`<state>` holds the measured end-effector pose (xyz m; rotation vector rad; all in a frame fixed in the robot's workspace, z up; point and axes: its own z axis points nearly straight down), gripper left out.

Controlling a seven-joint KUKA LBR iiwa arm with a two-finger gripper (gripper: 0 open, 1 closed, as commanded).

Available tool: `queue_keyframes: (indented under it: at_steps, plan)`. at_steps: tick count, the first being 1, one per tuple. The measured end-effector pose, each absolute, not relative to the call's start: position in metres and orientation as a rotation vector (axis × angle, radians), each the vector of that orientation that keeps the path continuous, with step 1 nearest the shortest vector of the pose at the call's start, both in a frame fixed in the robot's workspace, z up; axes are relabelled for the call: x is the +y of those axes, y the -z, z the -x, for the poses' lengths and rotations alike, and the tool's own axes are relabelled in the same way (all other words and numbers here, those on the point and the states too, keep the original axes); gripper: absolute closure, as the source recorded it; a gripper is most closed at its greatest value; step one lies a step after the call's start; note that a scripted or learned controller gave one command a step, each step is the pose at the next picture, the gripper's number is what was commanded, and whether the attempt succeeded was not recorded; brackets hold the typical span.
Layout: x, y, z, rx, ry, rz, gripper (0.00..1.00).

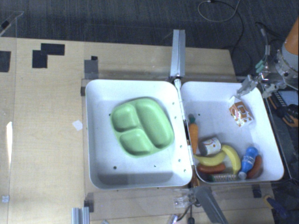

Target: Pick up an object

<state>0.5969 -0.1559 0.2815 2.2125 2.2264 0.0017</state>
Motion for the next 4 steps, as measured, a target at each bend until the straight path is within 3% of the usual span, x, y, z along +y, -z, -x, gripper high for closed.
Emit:
queue_keyframes:
  at_steps: [1,2,3,4]
  plan:
    - [-0.198,-0.204,-0.648,2.245,-0.002,-2.192,0.00]
    - [-0.203,-0.097,-0.642,2.095,-0.007,-2.333,0.00]
    - [-0.155,-0.125,-0.671,1.850,-0.005,-2.535,0.00]
    - [-0.154,-0.089,-0.671,1.931,-0.005,-2.471,0.00]
